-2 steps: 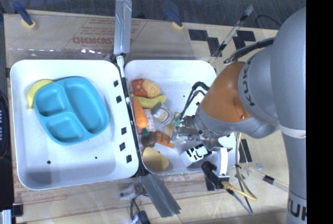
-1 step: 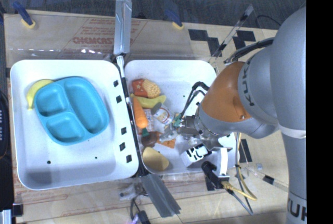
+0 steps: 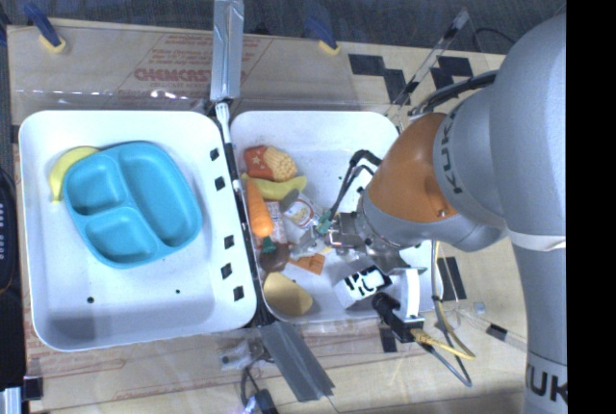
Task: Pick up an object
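i see tool (image 3: 325, 231) low in right bin (image 3: 318, 125); carrot (image 3: 258, 210) just view-left of it, long axis up-down in view. tool grip: cannot tell.

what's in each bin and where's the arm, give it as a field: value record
left bin: blue divided tray, with a yellow banana-like thing partly under its far left edge
right bin: toy food piled along its left side, including a corn cob, a carrot and a tan wedge
arm: reaches over the right bin
gripper: low over the right bin, next to the food pile
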Robot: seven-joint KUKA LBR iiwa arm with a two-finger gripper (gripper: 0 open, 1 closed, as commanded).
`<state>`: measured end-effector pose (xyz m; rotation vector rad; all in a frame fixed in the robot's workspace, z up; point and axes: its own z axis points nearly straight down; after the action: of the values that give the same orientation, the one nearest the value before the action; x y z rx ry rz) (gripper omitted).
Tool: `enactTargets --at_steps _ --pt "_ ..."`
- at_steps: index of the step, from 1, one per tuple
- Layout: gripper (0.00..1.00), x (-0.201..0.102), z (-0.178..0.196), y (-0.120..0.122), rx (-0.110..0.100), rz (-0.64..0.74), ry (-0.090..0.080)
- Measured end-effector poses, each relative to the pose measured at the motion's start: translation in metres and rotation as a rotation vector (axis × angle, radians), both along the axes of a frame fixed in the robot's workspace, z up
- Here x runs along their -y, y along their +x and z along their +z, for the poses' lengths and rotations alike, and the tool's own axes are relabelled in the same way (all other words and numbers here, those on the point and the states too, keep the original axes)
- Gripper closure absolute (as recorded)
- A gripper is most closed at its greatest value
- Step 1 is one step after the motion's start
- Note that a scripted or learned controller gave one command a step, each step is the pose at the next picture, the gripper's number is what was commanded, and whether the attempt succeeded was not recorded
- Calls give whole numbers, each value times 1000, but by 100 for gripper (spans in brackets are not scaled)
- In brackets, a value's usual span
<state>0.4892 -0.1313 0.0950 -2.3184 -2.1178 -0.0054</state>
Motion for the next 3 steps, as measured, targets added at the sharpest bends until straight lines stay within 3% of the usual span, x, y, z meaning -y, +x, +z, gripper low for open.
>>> enactTargets --at_steps 1,2,3 --pt "0 19 1 66 5 -97 -4" --pt "0 -13 32 37 -5 260 -1" --pt "0 -14 -5 131 -6 193 -2"
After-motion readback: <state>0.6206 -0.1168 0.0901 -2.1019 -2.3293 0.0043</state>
